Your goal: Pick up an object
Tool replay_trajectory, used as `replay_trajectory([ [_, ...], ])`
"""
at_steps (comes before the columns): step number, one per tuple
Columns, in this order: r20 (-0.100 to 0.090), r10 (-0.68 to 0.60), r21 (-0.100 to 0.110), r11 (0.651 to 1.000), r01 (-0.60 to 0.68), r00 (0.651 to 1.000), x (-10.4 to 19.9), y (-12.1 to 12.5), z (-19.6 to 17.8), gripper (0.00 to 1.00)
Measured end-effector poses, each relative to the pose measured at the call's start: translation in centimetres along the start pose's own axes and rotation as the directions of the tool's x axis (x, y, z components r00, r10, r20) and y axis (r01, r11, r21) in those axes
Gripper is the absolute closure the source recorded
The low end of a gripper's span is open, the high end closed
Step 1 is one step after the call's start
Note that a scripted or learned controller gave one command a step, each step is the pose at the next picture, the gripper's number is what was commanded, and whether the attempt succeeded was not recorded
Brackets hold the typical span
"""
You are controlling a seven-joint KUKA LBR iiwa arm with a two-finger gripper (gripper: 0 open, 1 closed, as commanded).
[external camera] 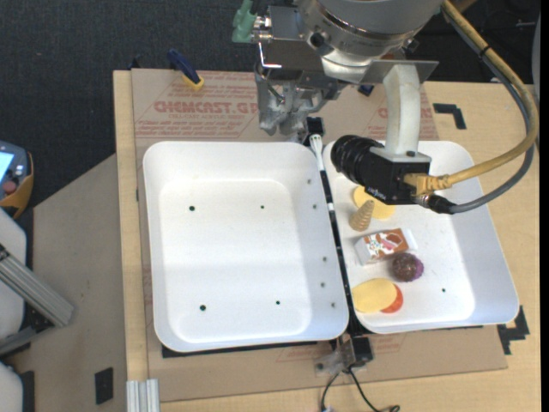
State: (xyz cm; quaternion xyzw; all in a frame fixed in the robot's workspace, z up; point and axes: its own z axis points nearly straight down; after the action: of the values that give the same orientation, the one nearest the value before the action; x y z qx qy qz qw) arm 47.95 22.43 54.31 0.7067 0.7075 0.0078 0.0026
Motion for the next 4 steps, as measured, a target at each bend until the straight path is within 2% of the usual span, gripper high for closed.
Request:
replay_trajectory([
  [1, 0.016, 0.003, 0.032, 0.999, -0.003, 1.000, -0.3, -0.5, 16.8, 1.00],
  [2, 0.001, 0.000, 0.002, 1.000, 0.000, 1.000, 0.0, -0.1, 4.6, 1.00],
  [3, 0.004, 0.000, 0.008, 1.000, 0.000, 1.000, 0.0, 0.0, 0.5, 1.00],
  [4, 0.012, 0.006, 0.026, 1.000, -0.006, 1.000, -5.4, -0.3, 10.0, 1.00],
])
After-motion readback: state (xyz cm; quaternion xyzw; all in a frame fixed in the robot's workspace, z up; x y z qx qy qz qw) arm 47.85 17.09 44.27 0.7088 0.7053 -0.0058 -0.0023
